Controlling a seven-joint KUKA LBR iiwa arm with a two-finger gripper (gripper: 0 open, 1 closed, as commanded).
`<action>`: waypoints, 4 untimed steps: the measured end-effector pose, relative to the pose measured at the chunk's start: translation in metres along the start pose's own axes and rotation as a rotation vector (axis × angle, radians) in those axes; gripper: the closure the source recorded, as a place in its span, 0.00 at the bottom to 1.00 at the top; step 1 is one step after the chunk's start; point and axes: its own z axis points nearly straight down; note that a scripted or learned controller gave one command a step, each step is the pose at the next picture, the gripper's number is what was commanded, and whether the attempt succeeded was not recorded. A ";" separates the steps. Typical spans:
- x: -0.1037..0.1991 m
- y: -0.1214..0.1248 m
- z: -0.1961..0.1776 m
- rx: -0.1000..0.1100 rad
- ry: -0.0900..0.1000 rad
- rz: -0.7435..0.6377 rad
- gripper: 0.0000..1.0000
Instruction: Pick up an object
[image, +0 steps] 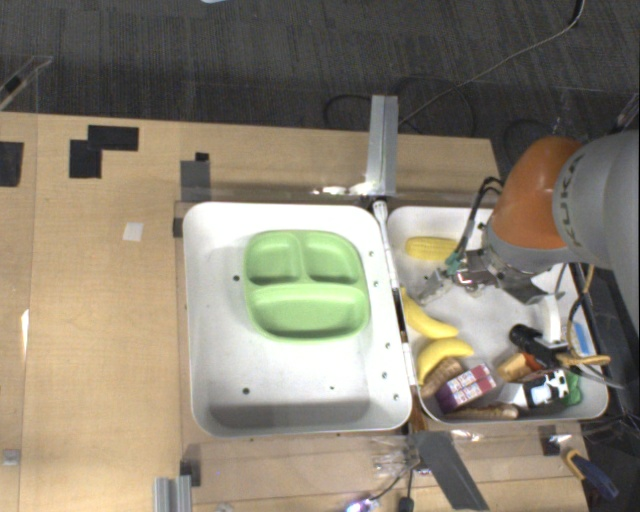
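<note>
My gripper (437, 286) hangs low over the left part of the right bin (596, 404), reaching in from the right. It sits between a yellow corn cob (430, 247) just behind it and a banana (424, 320) just in front of it. Nothing shows between its tips. A second yellow fruit (443, 355) lies nearer the front, beside a purple box (466, 386). A brown stick (490, 410) and a small black, white and green toy (552, 390) rest along the front wall.
The left bin (215, 400) holds a green divided plate (303, 282) in its middle. A metal post (383, 140) stands behind the wall between the two bins. The wooden bench (90, 330) stretches to the left.
</note>
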 end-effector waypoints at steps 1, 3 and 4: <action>-0.028 0.067 0.003 0.008 0.002 -0.007 0.00; 0.036 0.087 -0.097 0.009 0.000 0.127 1.00; 0.038 0.068 -0.091 0.012 0.000 0.054 1.00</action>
